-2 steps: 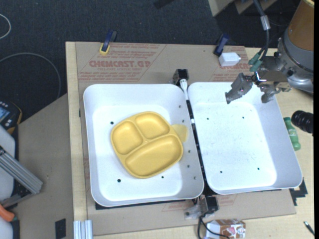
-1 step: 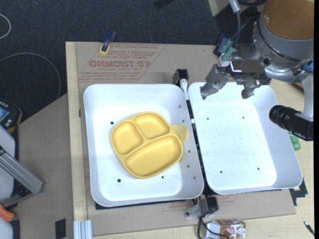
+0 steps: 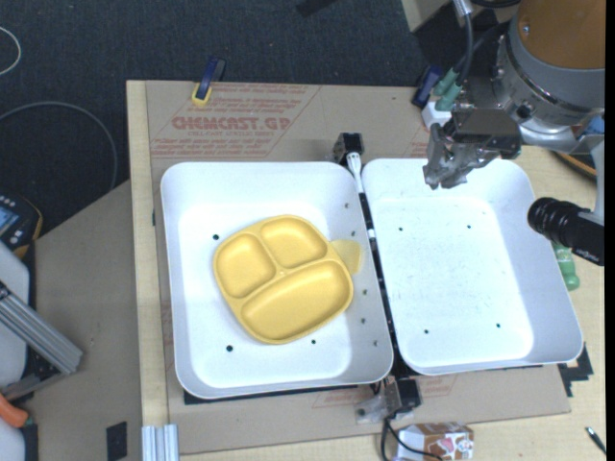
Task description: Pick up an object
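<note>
Nothing is picked yet, by the look of it. The arm hangs over the right bin's far edge. The yellow tray lies in the left bin, well apart from the gripper, whose fingers look closed on nothing.

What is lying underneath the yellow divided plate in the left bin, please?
The yellow divided plate rests on the left bin's white floor. A pale yellow piece pokes out at its right edge; what else lies beneath it is covered.
</note>
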